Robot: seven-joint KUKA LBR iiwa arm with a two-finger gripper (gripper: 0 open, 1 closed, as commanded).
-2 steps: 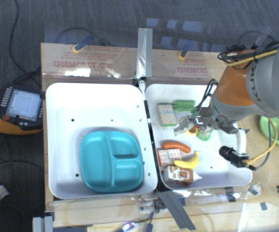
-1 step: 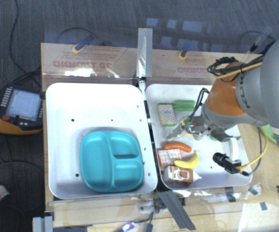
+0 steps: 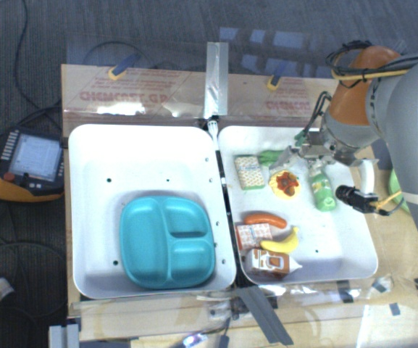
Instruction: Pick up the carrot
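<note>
Lying in the right bin [image 3: 353, 256], the carrot [image 3: 266, 220] sits just above the banana [image 3: 281, 242] and below the pizza slice [image 3: 285, 183]. The tool [image 3: 311, 154] hovers above and right of the carrot, near the green bottle [image 3: 322, 192]; whether it is apart or together, I cannot tell.

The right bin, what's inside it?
The right bin holds a carrot, a banana, a green bottle, a checkered packet, a small yellow plate and a few cartons. The gripper hangs over its far end, covering whatever lies beneath.
</note>
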